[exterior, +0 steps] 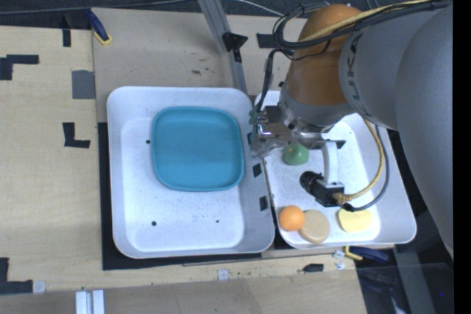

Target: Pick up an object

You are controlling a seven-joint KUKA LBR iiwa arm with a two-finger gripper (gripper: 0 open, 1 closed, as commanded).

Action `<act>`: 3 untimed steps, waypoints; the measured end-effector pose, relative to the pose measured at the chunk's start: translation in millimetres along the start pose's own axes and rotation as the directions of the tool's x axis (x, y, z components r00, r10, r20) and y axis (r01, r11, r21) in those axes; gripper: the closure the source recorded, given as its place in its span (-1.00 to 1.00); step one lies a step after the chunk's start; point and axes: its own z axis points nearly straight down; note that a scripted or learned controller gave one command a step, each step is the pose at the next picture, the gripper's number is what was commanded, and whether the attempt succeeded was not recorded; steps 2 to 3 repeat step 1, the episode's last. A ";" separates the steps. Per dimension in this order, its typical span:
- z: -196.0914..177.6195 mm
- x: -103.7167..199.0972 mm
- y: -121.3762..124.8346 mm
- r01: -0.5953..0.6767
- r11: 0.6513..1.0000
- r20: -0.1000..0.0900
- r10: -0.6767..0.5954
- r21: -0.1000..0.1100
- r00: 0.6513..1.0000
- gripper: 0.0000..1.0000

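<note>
The arm comes in from the right and its wrist covers the upper part of the right bin (390, 232). My gripper (288, 147) points down into that bin, right over a small green object (296, 154) that peeks out beneath it. An orange ball (291, 218), a tan round piece (316, 226) and a yellow piece (355, 220) lie along the bin's near edge. A teal plate (197, 148) rests in the left bin (136, 232).
A black cable fitting (321, 188) hangs off the wrist above the right bin's floor. A grey metal strut (213, 7) slants across the bench behind the bins. The ridge between both bins runs just left of the gripper.
</note>
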 end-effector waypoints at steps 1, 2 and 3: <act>0.1 43.0 -6.8 -0.001 1.000 0.000 0.001 0.000 1.000 1.00; 0.1 43.0 -6.8 -0.001 1.000 0.000 0.001 0.000 1.000 1.00; 0.1 43.0 -6.8 -0.001 1.000 0.000 0.001 0.000 1.000 1.00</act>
